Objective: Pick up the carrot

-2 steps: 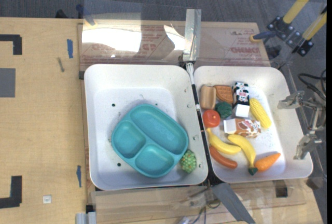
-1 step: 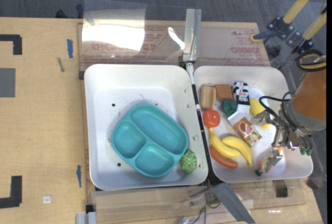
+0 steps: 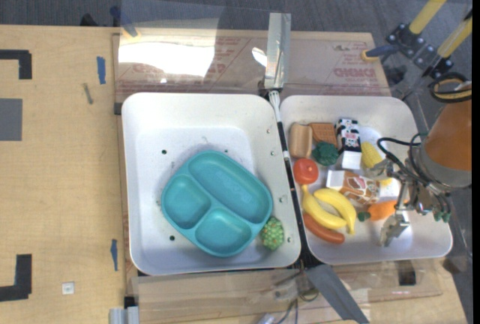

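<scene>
Grey carpet runs behind a pale wooden bench (image 3: 52, 165) marked with black corner tape and bits of blue tape, and two shallow white bins sit side by side on it. Starting at the left bin (image 3: 150, 135): a teal divided plate (image 3: 216, 201) lies flat in the middle, and a small green leafy toy (image 3: 272, 234) rests just beside its lower right corner, against the bin wall. Crossing the divider into the right bin (image 3: 420, 240), things get crowded, a heap of toy food pushed together: a tomato (image 3: 305, 169), a banana (image 3: 334, 208) lying over a red sausage (image 3: 324, 229), a corn cob (image 3: 371, 155). And there's the carrot (image 3: 382, 210), orange, near the middle-right of the pile, just right of the banana. Right over there hangs the gripper (image 3: 395, 229), reaching in from the right, close by the carrot and seemingly lined up for a grab; whether its fingers are spread or pressed together, I can't tell from this angle, and nothing shows between them
</scene>
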Robot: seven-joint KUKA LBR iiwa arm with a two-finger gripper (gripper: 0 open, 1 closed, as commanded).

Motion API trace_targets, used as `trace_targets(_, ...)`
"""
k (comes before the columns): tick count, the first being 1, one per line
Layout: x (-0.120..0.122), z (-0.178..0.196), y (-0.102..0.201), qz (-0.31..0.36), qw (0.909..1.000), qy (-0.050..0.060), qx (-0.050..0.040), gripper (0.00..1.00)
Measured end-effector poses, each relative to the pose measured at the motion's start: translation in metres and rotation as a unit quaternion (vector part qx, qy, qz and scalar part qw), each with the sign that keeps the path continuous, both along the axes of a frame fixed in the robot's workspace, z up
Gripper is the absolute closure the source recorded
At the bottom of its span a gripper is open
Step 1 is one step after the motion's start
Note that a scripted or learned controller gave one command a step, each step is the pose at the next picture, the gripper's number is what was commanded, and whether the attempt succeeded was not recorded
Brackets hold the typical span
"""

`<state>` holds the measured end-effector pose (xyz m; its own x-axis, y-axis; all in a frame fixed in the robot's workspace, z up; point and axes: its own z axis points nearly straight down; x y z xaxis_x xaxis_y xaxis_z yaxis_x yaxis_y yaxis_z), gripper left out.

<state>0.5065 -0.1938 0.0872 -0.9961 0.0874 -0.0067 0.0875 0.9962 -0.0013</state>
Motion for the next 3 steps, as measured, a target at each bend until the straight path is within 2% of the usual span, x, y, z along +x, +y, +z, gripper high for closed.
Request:
trace_targets(1, -0.022, 0.001, 0.047, -0.026, 0.9996, -0.005, -0.0001, 0.0)
trace_targets(2, -0.022, 0.001, 0.069, -0.024, 0.9997, -0.005, -0.0006, 0.0)
trace_targets(3, -0.021, 0.012, 0.069, -0.023, 0.9997, -0.005, -0.0004, 1.0)
